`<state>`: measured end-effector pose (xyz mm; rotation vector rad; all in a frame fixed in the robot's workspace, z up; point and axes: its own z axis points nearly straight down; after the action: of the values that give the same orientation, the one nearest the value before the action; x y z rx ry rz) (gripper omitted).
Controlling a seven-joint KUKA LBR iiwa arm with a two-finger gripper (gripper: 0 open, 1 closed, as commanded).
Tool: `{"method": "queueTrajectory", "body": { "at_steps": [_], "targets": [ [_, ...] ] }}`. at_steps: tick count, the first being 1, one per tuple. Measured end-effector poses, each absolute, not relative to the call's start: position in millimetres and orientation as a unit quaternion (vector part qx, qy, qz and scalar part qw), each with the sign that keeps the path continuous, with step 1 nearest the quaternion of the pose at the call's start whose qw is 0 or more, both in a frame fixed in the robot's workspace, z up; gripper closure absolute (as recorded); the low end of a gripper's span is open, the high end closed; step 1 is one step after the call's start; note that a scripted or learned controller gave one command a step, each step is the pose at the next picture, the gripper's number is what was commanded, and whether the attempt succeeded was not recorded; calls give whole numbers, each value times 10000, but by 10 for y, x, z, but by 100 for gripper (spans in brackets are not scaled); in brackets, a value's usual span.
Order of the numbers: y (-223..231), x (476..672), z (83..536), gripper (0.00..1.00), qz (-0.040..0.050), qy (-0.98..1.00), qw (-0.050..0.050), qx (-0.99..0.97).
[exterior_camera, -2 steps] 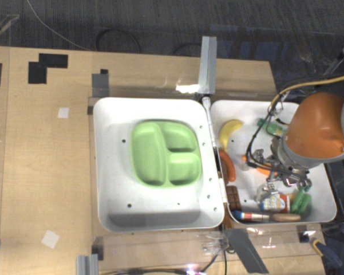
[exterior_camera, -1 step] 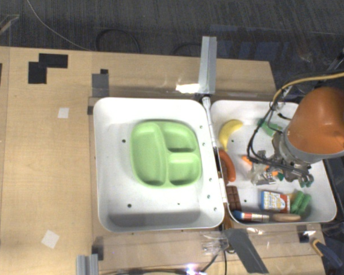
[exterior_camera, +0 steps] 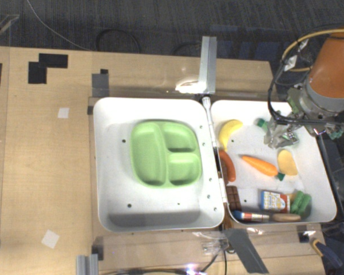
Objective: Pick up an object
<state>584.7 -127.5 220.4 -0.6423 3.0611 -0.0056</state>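
Pick not yet made, nothing lifted.
Green plastic divided plate [exterior_camera: 165,153] in left bin [exterior_camera: 111,211]; yellow banana [exterior_camera: 229,132], orange carrot [exterior_camera: 260,165] in right bin [exterior_camera: 326,208]; gripper [exterior_camera: 282,135] near its far edge, grip state unreadable.

Seen from above your table [exterior_camera: 40,171]: the left bin [exterior_camera: 109,211] carries a green divided tray [exterior_camera: 165,152]. In the right bin [exterior_camera: 326,205], the arm's gripper [exterior_camera: 281,134] hangs over the upper part, between a banana [exterior_camera: 229,132] and a pale yellow piece [exterior_camera: 287,162]. A carrot [exterior_camera: 259,164] lies just below it; a sausage [exterior_camera: 226,165], small carton [exterior_camera: 273,201] and green item [exterior_camera: 301,203] sit nearer you.
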Motion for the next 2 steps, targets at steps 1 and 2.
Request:
{"method": "queueTrajectory", "body": {
  "at_steps": [1,2],
  "targets": [
    [-1808,6304,2706,100,-18,9979,75,-649],
    [-2050,6304,2233,100,-13,9296,44,-3686]
  ]
}}
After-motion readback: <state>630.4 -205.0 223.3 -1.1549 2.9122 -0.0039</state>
